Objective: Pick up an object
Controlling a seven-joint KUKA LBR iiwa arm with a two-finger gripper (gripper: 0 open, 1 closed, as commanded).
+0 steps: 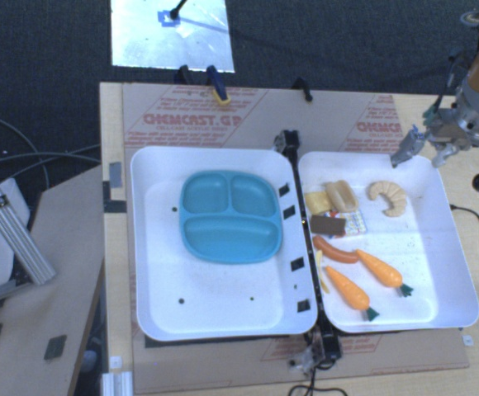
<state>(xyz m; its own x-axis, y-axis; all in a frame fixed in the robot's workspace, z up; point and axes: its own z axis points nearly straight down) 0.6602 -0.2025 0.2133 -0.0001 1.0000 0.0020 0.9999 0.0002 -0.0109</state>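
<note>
two shallow white plastic bins sit side by side on a cardboard-covered bench point(223, 114), meeting along a black hinged seam in the middle. the left bin point(161, 304) carries a light blue plastic plate with three compartments point(230, 217), lying flat nearer the bin's far edge than its near one and a little toward the seam.

the right bin point(446, 295) carries the small toy foods. close to its left edge, by the seam, lie a pale yellow block point(317, 202) and a tan bread-like piece point(342, 195), touching each other. just nearer the near edge is a dark brown flat piece point(327, 225), with a small white patterned packet point(354, 223) beside it; the packet is too small to identify for certain. below them lies a red-orange sausage shape point(336, 251), and toward the near edge two orange plastic carrots with green tips: one point(348, 289) nearer the seam, the other point(382, 269) further right. a pale croissant-shaped piece point(389, 197) lies apart from the rest, toward the bin's far right corner.

the grey two-finger gripper point(428, 147) hangs over the far right corner of the right bin, its fingers spread apart with nothing between them. the croissant is the nearest item to it, not touching.
</note>
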